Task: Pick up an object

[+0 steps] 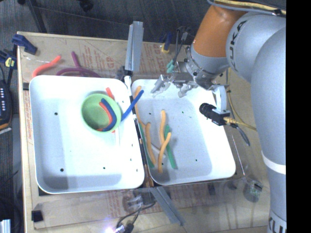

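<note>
Grey arm casing [272, 106], the nearest thing to the camera, fills the right side, with its orange band [214, 25] above the wrist. At the wrist's end the jaws [170, 85] hang over the far edge of the right bin [214, 164], their metal fingers [159, 85] spread apart and released, with nothing between them. Just below them in that bin lie several thin flexible sticks: an orange stick [165, 135] bent in a wave, a green stick [169, 149] crossing beside it, and another orange stick [148, 147] along the bin's left wall. A blue stick [132, 105] leans across the divide between the bins. In the left bin [63, 164] sits a green bowl [97, 111] holding a red stick [112, 111] and a blue curved piece [115, 118]. On the worktop [92, 47] beyond the left bin lie an orange-red stick [46, 66] and a purple tube [77, 71].
</note>
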